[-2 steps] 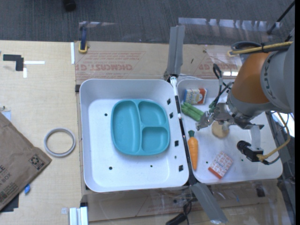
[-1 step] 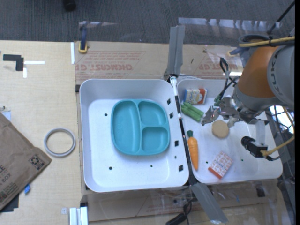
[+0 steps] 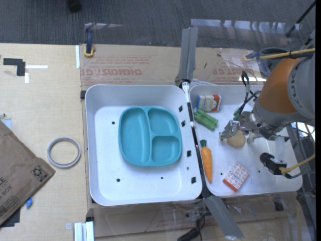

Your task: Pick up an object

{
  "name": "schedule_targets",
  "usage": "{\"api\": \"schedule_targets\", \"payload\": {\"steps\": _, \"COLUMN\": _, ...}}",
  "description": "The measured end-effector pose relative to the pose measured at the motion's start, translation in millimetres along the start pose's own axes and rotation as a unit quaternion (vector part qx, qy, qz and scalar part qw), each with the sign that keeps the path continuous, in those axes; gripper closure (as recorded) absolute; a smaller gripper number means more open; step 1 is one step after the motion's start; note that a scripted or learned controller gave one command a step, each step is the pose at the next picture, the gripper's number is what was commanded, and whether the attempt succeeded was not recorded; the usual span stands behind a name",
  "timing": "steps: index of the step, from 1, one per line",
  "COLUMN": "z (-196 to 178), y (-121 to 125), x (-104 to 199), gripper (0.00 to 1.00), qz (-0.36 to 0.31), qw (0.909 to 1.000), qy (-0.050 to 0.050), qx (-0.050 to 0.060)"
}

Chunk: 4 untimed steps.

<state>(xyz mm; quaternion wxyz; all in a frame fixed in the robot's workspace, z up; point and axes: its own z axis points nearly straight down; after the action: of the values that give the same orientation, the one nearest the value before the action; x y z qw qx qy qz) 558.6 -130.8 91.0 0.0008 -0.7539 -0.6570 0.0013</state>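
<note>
Red lettering reading "CHEMCAST", seen upside down, runs along the protective paper sheet (image 3: 131, 64) that lies just behind the left white bin (image 3: 95, 149); the smaller print around it is too fine to read. The brown cardboard box (image 3: 17, 172) to the left of that bin bears a square code mark and part of some black lettering, of which no whole word can be made out. The printing on the small packets in the right bin (image 3: 291, 182) is too small to read.
</note>
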Motion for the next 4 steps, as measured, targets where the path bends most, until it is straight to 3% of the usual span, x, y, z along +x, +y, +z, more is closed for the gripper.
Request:
{"api": "schedule_targets", "payload": {"steps": 1, "z": -9, "y": 0, "x": -1, "gripper": 1.00, "qz": 0.001, "qw": 1.0000, "qy": 0.000, "qx": 0.001}}
{"api": "schedule_targets", "payload": {"steps": 2, "z": -141, "y": -4, "x": 41, "gripper": 1.00, "qz": -0.001, "qw": 1.0000, "qy": 0.000, "qx": -0.001}}
{"api": "schedule_targets", "payload": {"steps": 3, "z": -99, "y": -11, "x": 63, "gripper": 1.00, "qz": 0.123, "qw": 0.9924, "qy": 0.000, "qx": 0.002}}
{"api": "schedule_targets", "payload": {"steps": 4, "z": -100, "y": 65, "x": 117, "gripper": 1.00, "qz": 0.098, "qw": 0.9952, "qy": -0.001, "qx": 0.000}}
